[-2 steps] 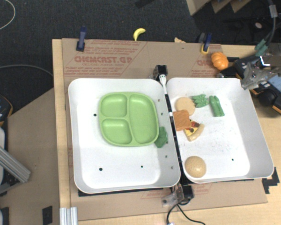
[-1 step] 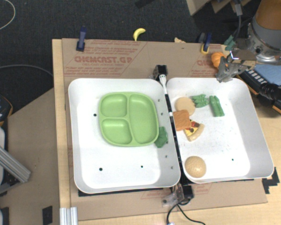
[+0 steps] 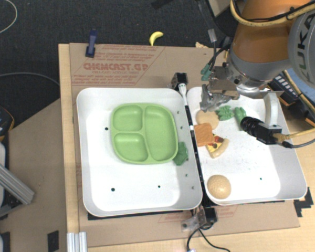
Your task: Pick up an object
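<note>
My gripper (image 3: 213, 103) hangs low over the far left part of the right bin (image 3: 283, 177), just above a pale tan round piece (image 3: 209, 121). Right beside the gripper lie two small green toy pieces (image 3: 232, 112). Nearer the front of the tan piece are an orange-brown toast slice (image 3: 203, 134) and a pizza slice (image 3: 218, 147). A round tan bun (image 3: 219, 186) rests near the right bin's front left corner. In the left bin (image 3: 94, 156), a dark green piece (image 3: 181, 154) leans against a light green divided plate (image 3: 145, 133).
A black cylindrical part with cable (image 3: 257, 129) on the arm hangs over the right bin's middle. The divider between the bins (image 3: 191, 135) runs close to the toast. A yellow banana (image 3: 156, 37) and a blue item (image 3: 91, 43) lie beyond the bins.
</note>
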You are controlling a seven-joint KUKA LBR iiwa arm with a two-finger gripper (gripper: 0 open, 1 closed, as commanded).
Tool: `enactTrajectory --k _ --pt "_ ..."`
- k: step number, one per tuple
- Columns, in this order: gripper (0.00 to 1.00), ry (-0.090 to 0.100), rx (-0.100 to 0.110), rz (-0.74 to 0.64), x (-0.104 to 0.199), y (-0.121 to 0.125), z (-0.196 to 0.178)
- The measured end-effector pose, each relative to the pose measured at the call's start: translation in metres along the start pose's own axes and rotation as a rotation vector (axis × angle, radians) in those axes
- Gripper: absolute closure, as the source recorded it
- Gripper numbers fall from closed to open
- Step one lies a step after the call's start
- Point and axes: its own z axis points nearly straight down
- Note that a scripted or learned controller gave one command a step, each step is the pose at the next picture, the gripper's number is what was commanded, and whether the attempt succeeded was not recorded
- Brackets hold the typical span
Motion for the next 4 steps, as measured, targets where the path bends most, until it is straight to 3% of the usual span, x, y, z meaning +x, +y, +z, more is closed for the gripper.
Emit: enactTrajectory --k 1,2,3,4 --pt "0.00 -0.003 -0.006 0.010 -0.006 0.002 -0.002" --pt "0.00 0.001 -0.012 -0.003 0.128 -0.011 -0.033" --pt "0.00 0.006 -0.023 -0.001 0.177 -0.060 -0.170" --pt "1.00 -0.002 -0.012 0.005 0.174 -0.058 -0.172"
